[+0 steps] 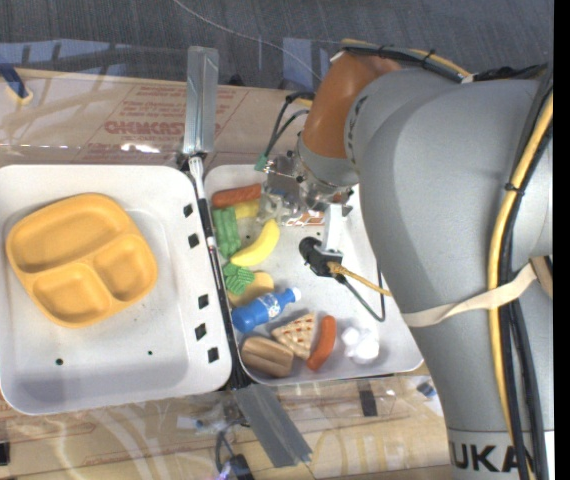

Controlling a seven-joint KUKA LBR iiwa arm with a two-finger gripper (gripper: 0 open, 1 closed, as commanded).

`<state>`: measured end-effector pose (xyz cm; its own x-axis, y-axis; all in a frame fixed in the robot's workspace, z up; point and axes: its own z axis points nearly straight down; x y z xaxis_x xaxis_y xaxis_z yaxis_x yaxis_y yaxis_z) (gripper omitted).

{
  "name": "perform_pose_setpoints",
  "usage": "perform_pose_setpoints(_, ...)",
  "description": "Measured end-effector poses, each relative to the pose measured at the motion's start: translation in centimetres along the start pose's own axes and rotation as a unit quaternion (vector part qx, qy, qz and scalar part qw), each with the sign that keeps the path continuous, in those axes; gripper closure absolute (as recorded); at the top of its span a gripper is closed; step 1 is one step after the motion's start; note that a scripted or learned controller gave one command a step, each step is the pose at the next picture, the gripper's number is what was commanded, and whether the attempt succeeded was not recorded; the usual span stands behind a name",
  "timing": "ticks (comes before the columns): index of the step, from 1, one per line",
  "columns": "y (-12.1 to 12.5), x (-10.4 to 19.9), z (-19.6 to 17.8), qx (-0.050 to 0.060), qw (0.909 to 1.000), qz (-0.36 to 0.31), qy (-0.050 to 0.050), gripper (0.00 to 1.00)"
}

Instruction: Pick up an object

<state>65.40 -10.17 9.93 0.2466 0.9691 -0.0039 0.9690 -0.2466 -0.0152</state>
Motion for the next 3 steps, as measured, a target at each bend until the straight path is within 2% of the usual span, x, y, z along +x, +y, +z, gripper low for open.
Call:
perform_pose_setpoints(1, -1.1, 5.9, -10.4, -0.013, 0.9993, -0.034, 0.004, 1.0)
perform_pose_setpoints(2, -4.2, 2.8, -20.2, -0.009, 0.988, 0.154, 0.004, 1.0)
perform_pose_setpoints(3, -5.4, -1.3, -28.8, -0.007, 0.9595, 0.281, 0.004, 1.0)
